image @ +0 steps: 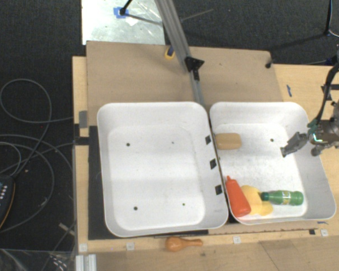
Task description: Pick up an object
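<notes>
— Where is the hand (pixel 289 147)?
— Over the right bin (pixel 271 117) at its right rim, dark fingers pointing left (how far apart they stand, I cannot tell), nothing visibly between them.

— And the objects?
— A tan block (pixel 228 141) by the left wall; along the front, an orange-red bottle (pixel 237 197), a yellow piece (pixel 256 199), a green bottle (pixel 282 197). The left bin (pixel 152 168) adjoins. A wooden pear-shaped thing (pixel 182 243) lies on the surface (pixel 231 72).

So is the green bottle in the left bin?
No, the green bottle lies in the right bin, beside the yellow toy.
</notes>
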Action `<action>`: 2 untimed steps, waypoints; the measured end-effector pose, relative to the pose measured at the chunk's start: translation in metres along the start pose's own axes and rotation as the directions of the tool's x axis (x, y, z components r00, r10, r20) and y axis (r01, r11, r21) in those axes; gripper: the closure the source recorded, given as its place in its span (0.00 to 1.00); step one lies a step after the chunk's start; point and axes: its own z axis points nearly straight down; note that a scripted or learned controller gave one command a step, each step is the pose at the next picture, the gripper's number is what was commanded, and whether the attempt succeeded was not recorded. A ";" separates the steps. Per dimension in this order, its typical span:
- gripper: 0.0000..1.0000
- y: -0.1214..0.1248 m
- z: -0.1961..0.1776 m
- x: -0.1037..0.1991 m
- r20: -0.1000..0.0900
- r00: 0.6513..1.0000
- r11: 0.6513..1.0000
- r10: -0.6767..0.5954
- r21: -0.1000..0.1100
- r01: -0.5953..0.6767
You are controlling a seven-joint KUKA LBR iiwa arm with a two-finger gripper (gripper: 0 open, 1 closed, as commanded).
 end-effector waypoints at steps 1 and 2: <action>0.00 0.001 -0.002 0.000 0.001 1.000 1.000 0.002 -0.004 -0.002; 0.00 0.003 0.041 0.005 0.000 1.000 1.000 0.005 0.001 -0.005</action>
